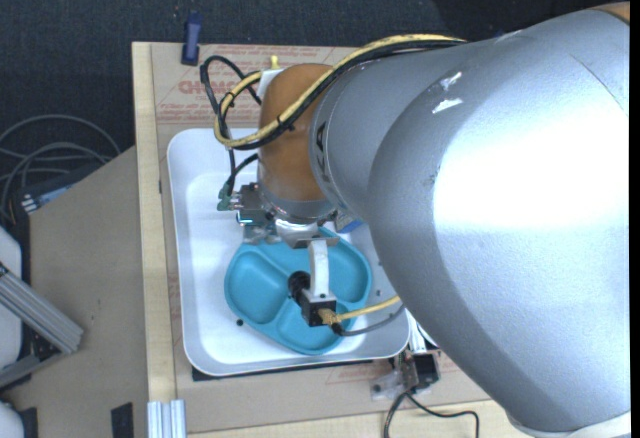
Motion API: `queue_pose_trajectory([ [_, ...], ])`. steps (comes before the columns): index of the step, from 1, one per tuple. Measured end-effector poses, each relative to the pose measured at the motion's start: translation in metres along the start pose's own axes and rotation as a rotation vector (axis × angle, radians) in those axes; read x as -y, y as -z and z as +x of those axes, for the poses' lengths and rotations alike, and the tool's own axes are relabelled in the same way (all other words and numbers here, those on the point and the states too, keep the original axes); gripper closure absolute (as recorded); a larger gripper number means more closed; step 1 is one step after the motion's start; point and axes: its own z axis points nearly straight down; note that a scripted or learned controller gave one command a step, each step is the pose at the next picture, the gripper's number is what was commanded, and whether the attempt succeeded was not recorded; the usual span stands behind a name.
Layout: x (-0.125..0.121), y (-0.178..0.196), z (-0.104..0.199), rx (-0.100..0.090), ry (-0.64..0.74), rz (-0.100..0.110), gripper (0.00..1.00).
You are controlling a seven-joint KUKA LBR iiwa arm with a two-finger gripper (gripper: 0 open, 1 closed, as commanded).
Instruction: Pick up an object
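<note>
A light blue dish (262,288) with two shallow hollows lies in the front half of the left white bin (195,226). The arm reaches over this bin from the right and hides the right bin. My gripper (290,244) hangs straight down over the dish's back rim, close to or touching it. The wrist and its orange band (285,141) block the sight of what lies under the gripper.
A tiny dark speck (240,323) lies on the bin floor in front of the dish. A small blue item (190,36) sits at the bench's far left corner. A small metal fitting with wires (412,373) stands at the bench's front edge.
</note>
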Motion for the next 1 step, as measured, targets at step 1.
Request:
queue_pose_trajectory([
  [1, -0.0406, -0.0243, -0.0251, -0.001, 0.000, 0.013, 1.00],
])
